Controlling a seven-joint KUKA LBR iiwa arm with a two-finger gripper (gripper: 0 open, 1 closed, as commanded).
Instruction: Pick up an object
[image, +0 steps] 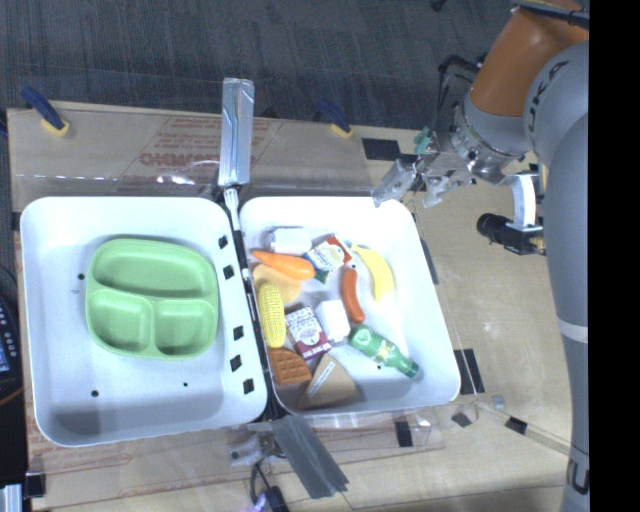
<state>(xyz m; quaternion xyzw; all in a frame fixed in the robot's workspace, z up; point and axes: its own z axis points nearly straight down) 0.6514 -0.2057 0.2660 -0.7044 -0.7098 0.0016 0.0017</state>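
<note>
The claw (408, 186) hangs with its 2 fingers apart, grasping nothing. It should descend straight over the banana (376, 272), below and left of it.

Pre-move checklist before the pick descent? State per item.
1. Gripper carries nothing: ok, its fingers are spread and bare.
2. Gripper over a target: not ok, it hangs at the right bin's upper right corner.
3. Targets present: ok, carrot, corn cob, banana, green bottle in the right bin.
4. Targets separated: not ok, they are crowded.
5. Green divided tray in the left bin: ok.
</note>
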